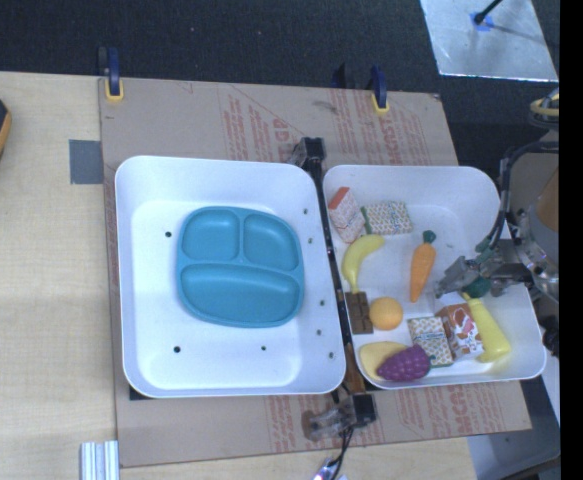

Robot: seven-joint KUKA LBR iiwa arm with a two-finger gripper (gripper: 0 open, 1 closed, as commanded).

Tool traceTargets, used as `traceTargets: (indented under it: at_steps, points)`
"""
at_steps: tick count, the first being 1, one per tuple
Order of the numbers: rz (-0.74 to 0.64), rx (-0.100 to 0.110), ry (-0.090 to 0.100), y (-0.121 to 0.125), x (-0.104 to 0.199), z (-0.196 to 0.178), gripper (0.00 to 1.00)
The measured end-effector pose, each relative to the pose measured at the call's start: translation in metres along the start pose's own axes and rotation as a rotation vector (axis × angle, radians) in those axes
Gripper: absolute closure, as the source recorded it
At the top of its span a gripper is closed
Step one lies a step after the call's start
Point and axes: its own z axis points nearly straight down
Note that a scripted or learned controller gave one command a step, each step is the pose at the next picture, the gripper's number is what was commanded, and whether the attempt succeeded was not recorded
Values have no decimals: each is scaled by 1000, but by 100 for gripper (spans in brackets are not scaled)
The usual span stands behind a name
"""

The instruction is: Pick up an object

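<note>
At the right edge of the view the arm (531, 203) is cut off, so little beyond its wrist can be made out. The gripper (458, 276) reaches over the right bin (411, 176), and its dark fingers (449, 274) blur into the mechanism behind them; whether they are spread or closed cannot be told, and nothing is seen between them. They hover just right of the toy carrot (422, 266) and above the yellow bottle (490, 330), whose upper end is partly hidden by the gripper. Also in that bin lie a banana (360, 256), an orange ball (386, 314), purple grapes (404, 364), a small carton (345, 213), a green packet (388, 217) and two printed packets (443, 333); their labels are too small to read. Red print on the cardboard sheet (251, 108) over the counter (31, 268) is likewise illegible. A blue divided plate (239, 266) sits in the left bin (131, 268).
</note>
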Motion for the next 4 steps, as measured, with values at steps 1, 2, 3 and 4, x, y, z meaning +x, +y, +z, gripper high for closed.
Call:
traceTargets:
  at_steps: [1,2,3,4]
  points:
    - [-6,5,2,50,26,108,0]
    - [-3,2,-1,50,23,92,100]
    - [-1,-10,0,5,47,-43,100]
    - [-8,-6,1,45,126,-66,100]
